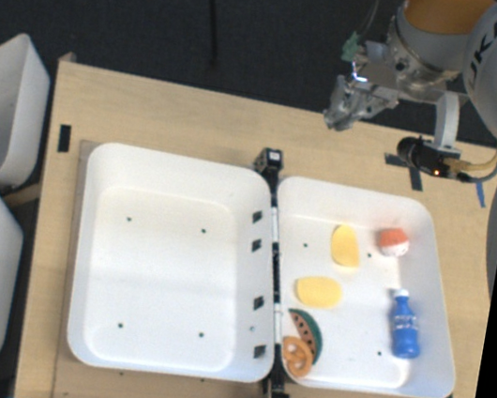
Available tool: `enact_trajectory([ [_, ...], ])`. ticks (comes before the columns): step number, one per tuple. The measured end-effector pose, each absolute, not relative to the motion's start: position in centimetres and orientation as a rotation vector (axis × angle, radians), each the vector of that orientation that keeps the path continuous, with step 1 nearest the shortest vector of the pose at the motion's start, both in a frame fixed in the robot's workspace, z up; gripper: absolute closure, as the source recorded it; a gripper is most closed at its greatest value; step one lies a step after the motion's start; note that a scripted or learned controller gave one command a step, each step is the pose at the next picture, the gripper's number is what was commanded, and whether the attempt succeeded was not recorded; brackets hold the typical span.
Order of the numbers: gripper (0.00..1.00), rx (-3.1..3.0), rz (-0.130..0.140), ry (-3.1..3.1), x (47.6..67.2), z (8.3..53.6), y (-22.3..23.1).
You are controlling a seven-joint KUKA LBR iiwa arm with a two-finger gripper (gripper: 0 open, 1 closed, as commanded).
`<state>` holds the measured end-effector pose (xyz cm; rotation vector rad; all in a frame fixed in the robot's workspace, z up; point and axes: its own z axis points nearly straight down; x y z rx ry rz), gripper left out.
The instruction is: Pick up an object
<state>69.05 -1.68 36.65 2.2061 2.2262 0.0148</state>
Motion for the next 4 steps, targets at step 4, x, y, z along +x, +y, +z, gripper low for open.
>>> enact_trajectory([
  [4, 1.0, 2.218, -0.003, 2.223, 68.9, 27.0, 5.9],
])
